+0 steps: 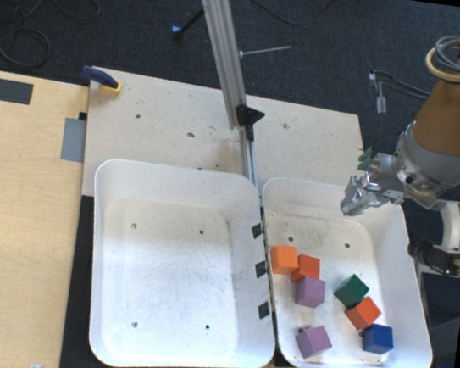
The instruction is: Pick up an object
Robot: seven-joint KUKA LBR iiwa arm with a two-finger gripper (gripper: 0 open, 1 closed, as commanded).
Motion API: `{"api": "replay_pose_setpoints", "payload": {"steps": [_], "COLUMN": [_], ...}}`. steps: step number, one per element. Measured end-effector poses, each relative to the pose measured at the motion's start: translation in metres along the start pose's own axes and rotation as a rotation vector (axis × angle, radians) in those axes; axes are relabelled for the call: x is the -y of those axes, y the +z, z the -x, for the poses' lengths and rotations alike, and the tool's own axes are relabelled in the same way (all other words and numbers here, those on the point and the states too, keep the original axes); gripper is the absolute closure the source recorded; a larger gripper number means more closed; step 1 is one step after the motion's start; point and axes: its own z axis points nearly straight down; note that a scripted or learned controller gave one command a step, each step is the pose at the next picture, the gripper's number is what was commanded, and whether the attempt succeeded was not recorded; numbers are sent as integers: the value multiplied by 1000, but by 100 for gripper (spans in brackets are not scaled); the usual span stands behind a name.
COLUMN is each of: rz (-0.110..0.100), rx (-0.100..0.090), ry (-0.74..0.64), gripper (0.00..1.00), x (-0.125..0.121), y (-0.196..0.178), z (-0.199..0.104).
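While the gripper point(356, 199) hangs over the far edge of the right bin point(409, 274), nothing sits between its fingers, and whether they stand apart or together cannot be told from this slanted view. All the blocks lie nearer the camera than the gripper, on the floor of that same bin and well apart from it. Closest to the gripper, below and to its left, is an orange block point(284, 259), touching a red-orange block point(307, 268) just beside it. A purple block point(310, 291) rests against the near side of that pair. Almost straight below the gripper, further toward the near rim, sits a dark green block point(352, 290), with another orange-red block point(363, 312) just beyond it and a blue block point(377, 338) by the near right corner. A second purple block point(313, 340) lies tilted at the near rim, farthest from the gripper. To the gripper's left stands the left bin point(125, 197), both bins resting on the worktop point(163, 117). A slanted metal bar point(228, 54) crosses the worktop up and left of the gripper.
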Motion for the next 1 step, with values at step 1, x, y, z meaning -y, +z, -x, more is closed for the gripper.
{"api": "replay_pose_setpoints", "payload": {"steps": [1], "rz": [-4], "rx": [-1], "ry": [1], "gripper": [100], "x": [-9], "y": [11], "z": [-40]}}
